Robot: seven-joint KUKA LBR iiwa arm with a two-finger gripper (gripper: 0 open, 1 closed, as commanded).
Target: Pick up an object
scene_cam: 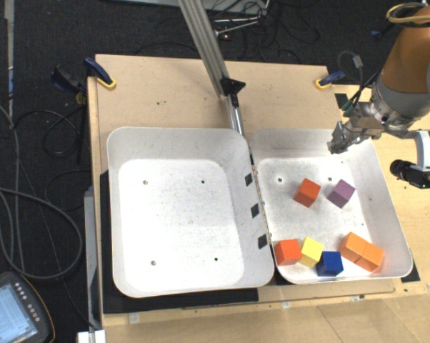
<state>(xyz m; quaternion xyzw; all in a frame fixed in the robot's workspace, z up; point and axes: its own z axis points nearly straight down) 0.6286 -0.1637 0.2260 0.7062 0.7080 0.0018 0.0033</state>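
Observation:
The right bin (283,156) holds several blocks. An orange cube (307,192) and a purple cube (341,192) lie near its middle. Along its front edge sit a red-orange cube (288,251), a yellow cube (311,251), a blue cube (330,263) and a larger orange block (361,251). My gripper (340,143) hangs over the bin's back right part, above and behind the purple cube, with nothing seen in it.
The left bin (173,209) lies beside the right one. A slanted metal pole (208,48) crosses the bench from the top toward the bins' shared edge. Blue-and-yellow clamps (97,72) grip the board's back corners. Cables lie on the floor at left.

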